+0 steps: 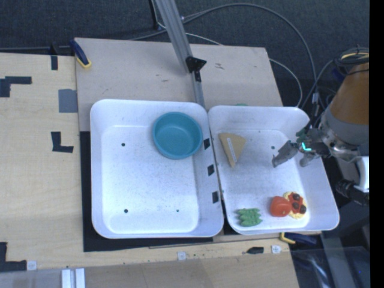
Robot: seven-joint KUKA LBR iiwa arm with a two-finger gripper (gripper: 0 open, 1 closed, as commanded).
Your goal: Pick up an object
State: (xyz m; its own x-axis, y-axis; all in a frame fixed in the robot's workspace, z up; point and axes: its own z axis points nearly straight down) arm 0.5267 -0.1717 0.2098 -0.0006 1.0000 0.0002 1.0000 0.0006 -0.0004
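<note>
A blue bowl (177, 135) sits at the back of the left bin (114, 161). In the right bin (258, 179) lie a tan wedge (231, 147) near the back left, a green toy (248, 216) at the front, and a red and yellow toy (288, 205) at the front right. My gripper (294, 154) hangs over the right bin's right side, above and behind the red and yellow toy, with two dark fingers spread apart and nothing between them.
A grey pole (177, 32) slants down from the top to the seam between the bins. Black cables (288, 53) run across the back right. The orange-banded arm (354, 110) enters from the right edge.
</note>
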